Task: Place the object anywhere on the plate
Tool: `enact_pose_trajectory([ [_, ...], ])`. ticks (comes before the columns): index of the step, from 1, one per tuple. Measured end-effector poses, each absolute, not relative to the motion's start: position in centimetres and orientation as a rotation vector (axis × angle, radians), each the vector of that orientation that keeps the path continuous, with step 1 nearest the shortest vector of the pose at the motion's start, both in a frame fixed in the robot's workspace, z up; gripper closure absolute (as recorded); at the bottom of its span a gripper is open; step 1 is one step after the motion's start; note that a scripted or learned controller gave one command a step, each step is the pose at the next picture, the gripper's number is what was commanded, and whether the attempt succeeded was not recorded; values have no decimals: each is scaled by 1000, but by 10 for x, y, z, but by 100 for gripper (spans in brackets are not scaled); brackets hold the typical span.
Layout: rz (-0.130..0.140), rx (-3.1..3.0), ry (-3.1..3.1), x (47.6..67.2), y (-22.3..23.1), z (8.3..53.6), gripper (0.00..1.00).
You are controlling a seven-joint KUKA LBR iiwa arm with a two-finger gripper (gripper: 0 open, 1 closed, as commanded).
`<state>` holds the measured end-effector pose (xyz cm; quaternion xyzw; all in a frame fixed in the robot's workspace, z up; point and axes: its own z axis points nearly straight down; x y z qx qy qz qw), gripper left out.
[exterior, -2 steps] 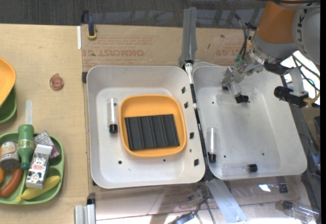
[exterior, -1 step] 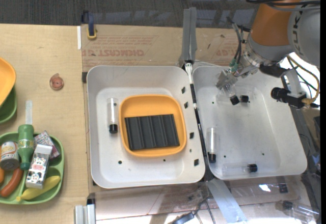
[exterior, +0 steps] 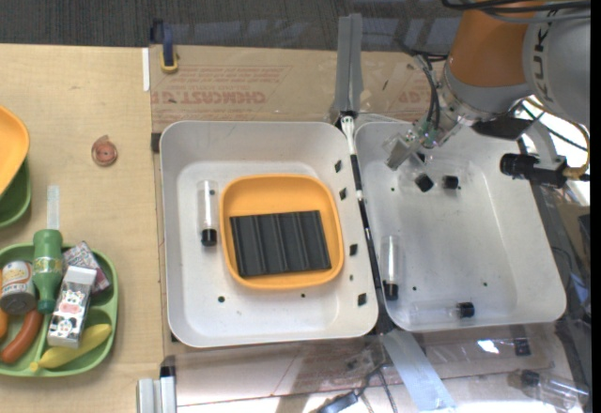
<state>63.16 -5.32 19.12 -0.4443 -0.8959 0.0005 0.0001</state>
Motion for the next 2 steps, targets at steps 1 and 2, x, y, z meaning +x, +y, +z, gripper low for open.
enact_pose_trajectory([
  [1,0,-986,-2983,633,-52,191,100],
  [2,0,-986,-2983,633,-52,191,0],
])
